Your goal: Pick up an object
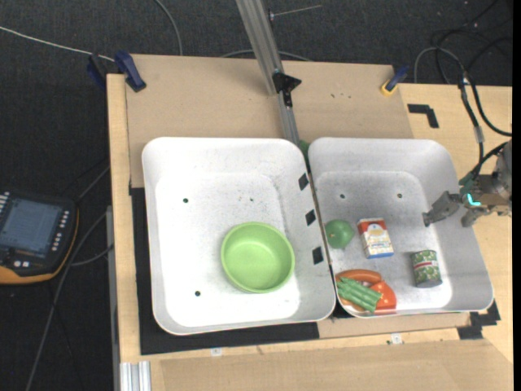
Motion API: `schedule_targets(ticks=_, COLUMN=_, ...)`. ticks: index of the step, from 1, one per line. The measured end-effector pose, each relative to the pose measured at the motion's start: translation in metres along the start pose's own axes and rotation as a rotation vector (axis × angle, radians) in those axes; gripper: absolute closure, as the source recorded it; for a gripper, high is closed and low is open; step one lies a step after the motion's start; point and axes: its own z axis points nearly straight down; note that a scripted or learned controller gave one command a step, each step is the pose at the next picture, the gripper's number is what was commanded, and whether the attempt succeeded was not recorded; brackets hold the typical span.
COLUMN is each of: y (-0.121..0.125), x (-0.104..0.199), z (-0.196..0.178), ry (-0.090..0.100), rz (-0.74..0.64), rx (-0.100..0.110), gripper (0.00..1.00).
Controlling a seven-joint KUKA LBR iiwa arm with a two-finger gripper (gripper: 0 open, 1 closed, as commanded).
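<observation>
The right bin [423,157] holds a small green ball [339,234], a red and white carton [375,239], a dark green can [424,268] and a plate of red and green toy vegetables [365,292]. My gripper [444,208] reaches in over the right bin's right rim, above and to the right of the can. It is apart from all the objects. A teal light glows on its body. Nothing shows in its grasp.
The left bin [175,177] holds a light green bowl [257,257]. A metal pole [264,39] slants down to the gap between the bins. A handheld pendant [32,236] lies off the bench at the left. Cables run at the right.
</observation>
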Motion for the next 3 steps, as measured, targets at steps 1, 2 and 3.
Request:
schedule_targets(ticks=1, y=0.0, x=0.0, z=0.0, ry=0.0, rz=0.0, rx=0.0, gripper=0.0)
schedule_targets(ticks=2, y=-0.008, x=0.004, z=0.046, ry=0.0, rz=0.0, rx=0.001, gripper=0.0)
schedule_targets(ticks=3, y=-0.008, x=0.009, z=0.088, ry=0.001, rz=-0.001, rx=0.003, gripper=0.0)
